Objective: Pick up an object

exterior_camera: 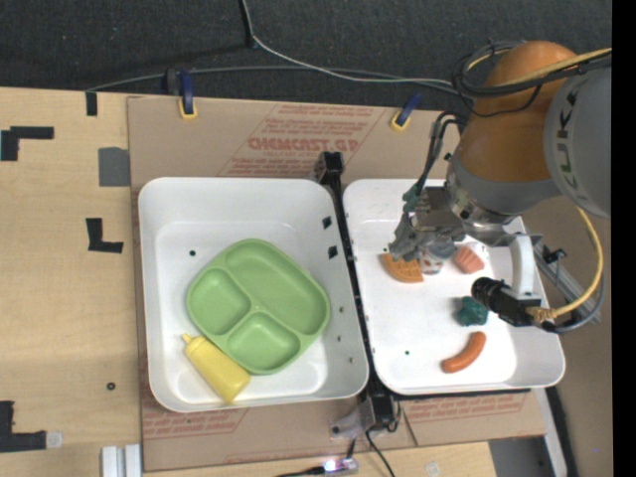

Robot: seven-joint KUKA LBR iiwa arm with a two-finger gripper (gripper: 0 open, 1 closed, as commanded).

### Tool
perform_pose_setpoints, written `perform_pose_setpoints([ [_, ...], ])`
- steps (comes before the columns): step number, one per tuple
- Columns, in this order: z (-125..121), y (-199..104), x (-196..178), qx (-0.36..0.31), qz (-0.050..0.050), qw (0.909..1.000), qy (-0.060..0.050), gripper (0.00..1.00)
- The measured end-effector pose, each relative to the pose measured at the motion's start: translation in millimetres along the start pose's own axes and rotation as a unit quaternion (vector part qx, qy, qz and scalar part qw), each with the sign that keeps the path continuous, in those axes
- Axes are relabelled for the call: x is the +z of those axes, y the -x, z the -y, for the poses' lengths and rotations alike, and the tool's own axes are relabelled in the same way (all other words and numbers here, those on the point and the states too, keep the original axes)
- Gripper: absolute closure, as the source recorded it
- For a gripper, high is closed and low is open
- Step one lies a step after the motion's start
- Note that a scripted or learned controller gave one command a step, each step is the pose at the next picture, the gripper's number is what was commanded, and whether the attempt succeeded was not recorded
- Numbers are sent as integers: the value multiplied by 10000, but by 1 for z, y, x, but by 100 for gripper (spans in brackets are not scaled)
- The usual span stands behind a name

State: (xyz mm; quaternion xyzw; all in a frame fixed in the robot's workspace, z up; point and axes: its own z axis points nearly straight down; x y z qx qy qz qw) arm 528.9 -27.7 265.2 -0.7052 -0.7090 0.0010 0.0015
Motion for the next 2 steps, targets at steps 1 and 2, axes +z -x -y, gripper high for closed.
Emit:
perform_pose_setpoints([
  [1,-10,-51,25,3,5,10000,-4,100],
  [2,-12,-104,45,-4,2,10000,-7,100],
])
